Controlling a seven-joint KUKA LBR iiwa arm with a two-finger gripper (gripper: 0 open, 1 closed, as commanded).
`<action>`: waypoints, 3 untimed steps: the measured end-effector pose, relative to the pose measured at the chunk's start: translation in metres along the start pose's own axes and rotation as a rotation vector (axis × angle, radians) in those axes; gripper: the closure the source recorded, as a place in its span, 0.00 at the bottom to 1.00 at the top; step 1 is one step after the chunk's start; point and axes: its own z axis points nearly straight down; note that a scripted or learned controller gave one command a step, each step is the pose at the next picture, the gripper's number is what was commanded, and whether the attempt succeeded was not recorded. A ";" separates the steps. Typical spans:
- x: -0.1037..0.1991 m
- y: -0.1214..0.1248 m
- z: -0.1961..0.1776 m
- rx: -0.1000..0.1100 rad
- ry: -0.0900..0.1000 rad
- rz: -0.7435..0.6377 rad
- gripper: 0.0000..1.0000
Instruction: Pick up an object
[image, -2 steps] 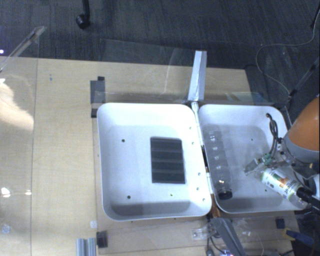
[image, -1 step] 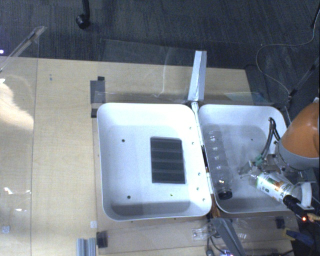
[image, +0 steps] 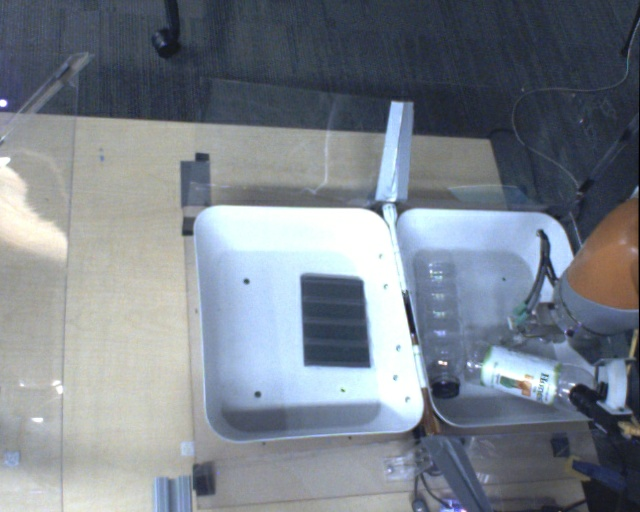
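Clear plastic bottle (image: 438, 325) lies beside labelled white bottle (image: 520, 376); gripper (image: 540, 325) grip perhaps hidden, unreadable.

Both bins are plain white: the left bin (image: 225, 300) and the right bin (image: 480, 230). Inside the left bin lies a dark grey ribbed pad (image: 335, 320), striped by four crosswise bands. Inside the right bin, a clear plastic bottle (image: 438, 325) has a black cap, and beside it lies a white bottle (image: 520, 378) with a green-and-orange printed label. The bench (image: 110, 330) around the bins is pale wood-grain tan. The arm (image: 605, 275) beside the right bin shows orange above grey.
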 end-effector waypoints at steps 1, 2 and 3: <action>0.000 0.000 0.000 0.000 0.000 0.000 0.00; 0.038 0.090 0.015 0.014 -0.002 -0.004 0.00; 0.043 0.040 0.011 0.003 -0.021 -0.139 0.00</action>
